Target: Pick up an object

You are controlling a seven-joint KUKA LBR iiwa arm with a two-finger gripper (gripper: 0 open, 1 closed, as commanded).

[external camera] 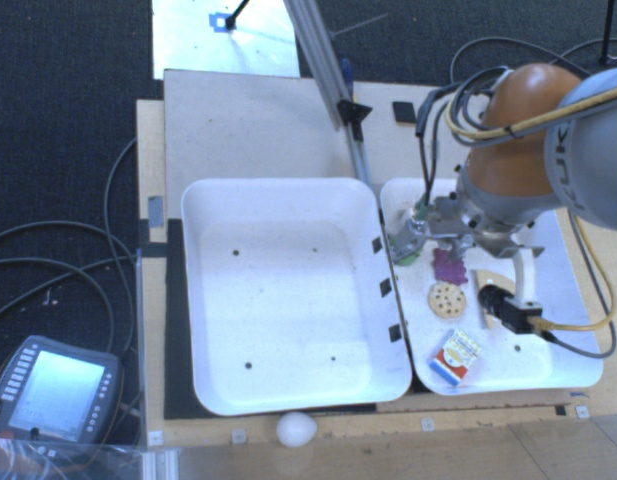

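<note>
White plastic forms the two shallow bins side by side on the table (248,118), the left bin (203,298) toward the middle of the camera view and the right bin (578,368) under the arm. The grey arm (588,148) with its orange band reaches in from the right and bends down over the right bin's far left corner, where the gripper (412,236) hangs close to the wall shared with the left bin. Whether the gripper is open or closed cannot be told from this angle, and nothing can be seen held in it. A small green thing (406,258) shows just below the gripper, partly hidden. Near it, toward the middle of the right bin, lies a purple piece (449,265), and just in front of that a round tan cookie (447,300) with dark specks. A small packet (456,356) in red, white and blue lies near the front wall of the same bin, apart from the cookie. Outside the bins, a white egg-shaped thing (296,429) rests on the table's front edge, and a handheld control unit (53,388) with a lit screen lies at lower left
</note>
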